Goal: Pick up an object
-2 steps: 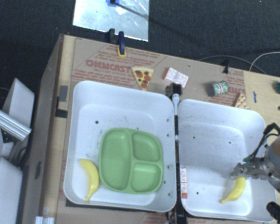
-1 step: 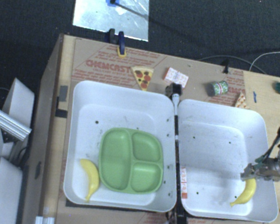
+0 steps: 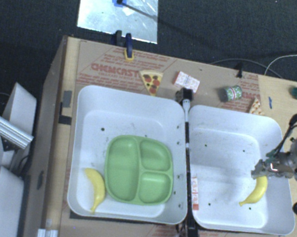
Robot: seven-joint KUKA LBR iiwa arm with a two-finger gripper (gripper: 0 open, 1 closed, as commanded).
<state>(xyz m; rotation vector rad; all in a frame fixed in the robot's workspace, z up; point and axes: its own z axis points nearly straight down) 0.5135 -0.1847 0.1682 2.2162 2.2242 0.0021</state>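
The right bin (image 3: 231, 128) has a wide bare floor across its left, far and middle parts, open to a descent. Its right side is taken up: the tool (image 3: 266, 168) hangs over the right wall, with a banana (image 3: 256, 191) just below it near that wall. The left bin (image 3: 91, 106) is crowded at its near half by a green plate (image 3: 139, 170) and a second banana (image 3: 95, 187) at the near left corner; its far strip lies bare. A black divider (image 3: 187, 138) runs between the bins.
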